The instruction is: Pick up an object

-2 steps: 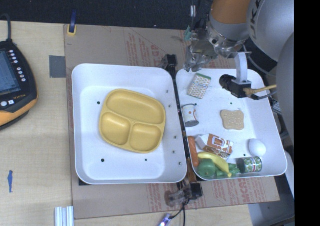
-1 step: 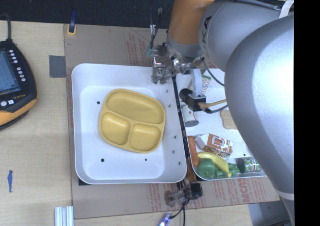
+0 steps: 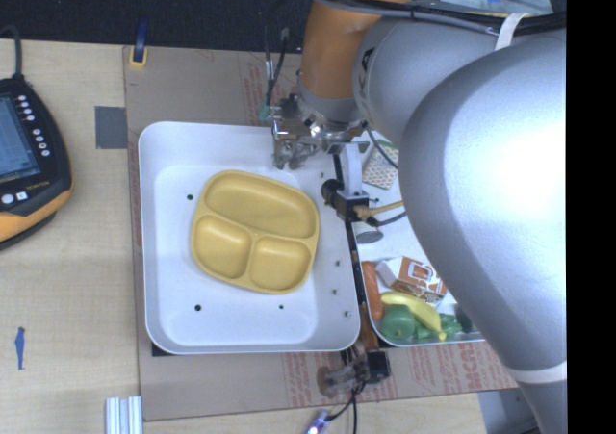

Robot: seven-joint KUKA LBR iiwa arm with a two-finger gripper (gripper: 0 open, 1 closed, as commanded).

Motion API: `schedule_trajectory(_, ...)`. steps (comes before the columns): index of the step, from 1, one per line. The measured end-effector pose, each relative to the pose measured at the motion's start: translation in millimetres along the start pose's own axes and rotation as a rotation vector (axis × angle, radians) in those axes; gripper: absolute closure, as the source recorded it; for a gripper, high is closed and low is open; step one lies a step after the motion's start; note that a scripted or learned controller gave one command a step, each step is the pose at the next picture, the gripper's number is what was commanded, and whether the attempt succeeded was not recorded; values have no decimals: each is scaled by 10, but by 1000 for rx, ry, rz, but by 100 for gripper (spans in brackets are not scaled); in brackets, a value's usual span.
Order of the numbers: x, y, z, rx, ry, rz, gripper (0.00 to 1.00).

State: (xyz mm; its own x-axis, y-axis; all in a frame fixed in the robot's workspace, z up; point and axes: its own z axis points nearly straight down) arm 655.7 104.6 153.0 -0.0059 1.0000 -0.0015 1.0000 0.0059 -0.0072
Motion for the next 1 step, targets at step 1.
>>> schedule_trajectory(1, 134, -508, 93, -1, -1, 0, 100)
